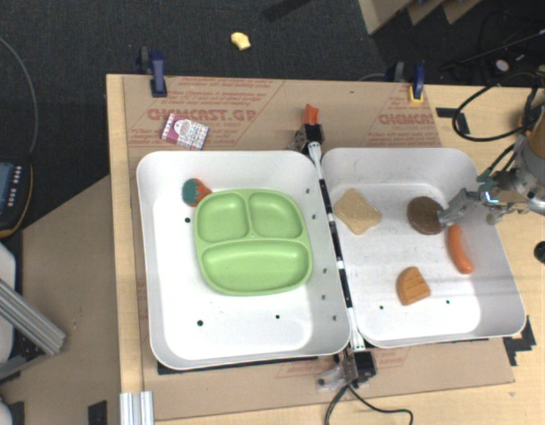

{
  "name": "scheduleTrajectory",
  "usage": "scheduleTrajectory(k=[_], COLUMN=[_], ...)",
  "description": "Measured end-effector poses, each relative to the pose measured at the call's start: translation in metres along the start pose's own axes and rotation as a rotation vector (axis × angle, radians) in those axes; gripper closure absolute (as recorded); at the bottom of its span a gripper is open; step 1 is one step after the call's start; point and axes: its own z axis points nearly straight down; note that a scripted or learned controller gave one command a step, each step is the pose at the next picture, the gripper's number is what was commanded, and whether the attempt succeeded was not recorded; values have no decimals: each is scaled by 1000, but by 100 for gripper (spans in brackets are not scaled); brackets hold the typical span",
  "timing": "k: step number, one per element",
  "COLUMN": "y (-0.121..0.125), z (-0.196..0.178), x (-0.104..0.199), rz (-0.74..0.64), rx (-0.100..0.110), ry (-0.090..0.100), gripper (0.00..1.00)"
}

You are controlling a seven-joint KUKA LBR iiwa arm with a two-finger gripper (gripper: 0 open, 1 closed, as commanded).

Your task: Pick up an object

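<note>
The right bin (pixel 485 321) holds a tan bread slice (pixel 356 211), a dark brown round piece (pixel 423 215), an orange sausage (pixel 459 250) and an orange-brown chunk (pixel 413 285). My gripper (pixel 470 214) hangs over the bin's right side, just above the sausage's upper end and right of the brown piece. Its fingers stand spread open with nothing between them. One fingertip (pixel 446 213) lies close to the brown piece's right edge.
In the left bin (pixel 166 317) sits a green divided plate (pixel 252 240), with a small red and teal object (pixel 196 191) at its upper left. A pink packet (pixel 184 131) lies on the bench behind the bins. Cables run at the far right.
</note>
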Motion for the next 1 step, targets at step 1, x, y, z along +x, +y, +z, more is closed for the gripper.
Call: scheduleTrajectory(k=[1], y=[34], z=[83], x=[44], rz=[-2], rx=[3], ry=[1], gripper=[0])
